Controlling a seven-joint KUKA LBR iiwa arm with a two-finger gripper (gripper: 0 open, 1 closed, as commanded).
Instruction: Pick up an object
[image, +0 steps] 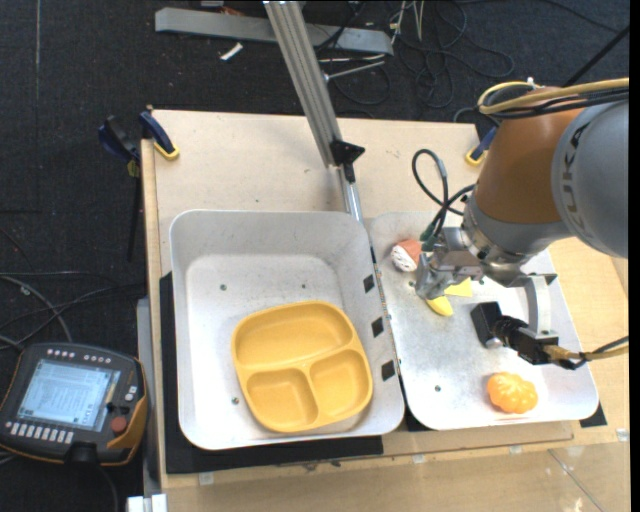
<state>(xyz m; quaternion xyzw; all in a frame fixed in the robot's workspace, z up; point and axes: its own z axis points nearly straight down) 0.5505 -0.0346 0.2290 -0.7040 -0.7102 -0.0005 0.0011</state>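
Note:
My gripper (434, 283) is low in the right bin (440, 400), near its far left part. It stands right over a small yellow object (447, 299), which pokes out beneath it toward the front and right. I cannot see whether that object is held. An orange and white ball-like object (405, 255) lies just left of the gripper, close to the bin's far left corner. An orange fruit-like object (512, 392) rests near the right bin's front right corner.
The left bin (200, 290) holds a yellow divided plate (300, 365) toward its front. A slanted metal pole (315, 95) rises behind the bins. A teach pendant (65, 395) lies off the bench at the lower left.

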